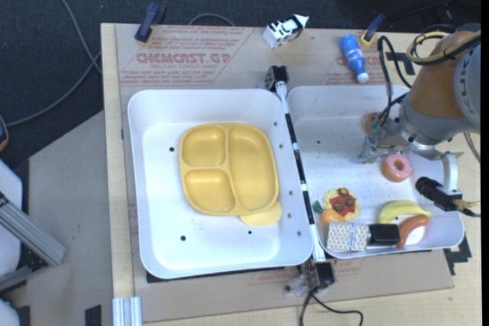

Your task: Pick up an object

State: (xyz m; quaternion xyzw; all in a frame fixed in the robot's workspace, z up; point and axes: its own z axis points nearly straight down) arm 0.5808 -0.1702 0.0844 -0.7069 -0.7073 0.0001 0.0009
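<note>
arm is reaching in from 3 o'clock, end effector (372, 150) sitting low in the right bin (328, 114), near its 2 o'clock area. can't tell its opening or any hold. pink donut (396, 167) is lying just beside it at 4 o'clock. banana (401, 211), pizza slice (340, 203) and wafer (348, 237) are lying along the 6 o'clock wall. yellow divided plate (228, 168) is sitting in the left bin (153, 187).

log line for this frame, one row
arm: over right bin | gripper: low, beside pink donut | grasp: none seen | left bin: yellow divided plate
</note>
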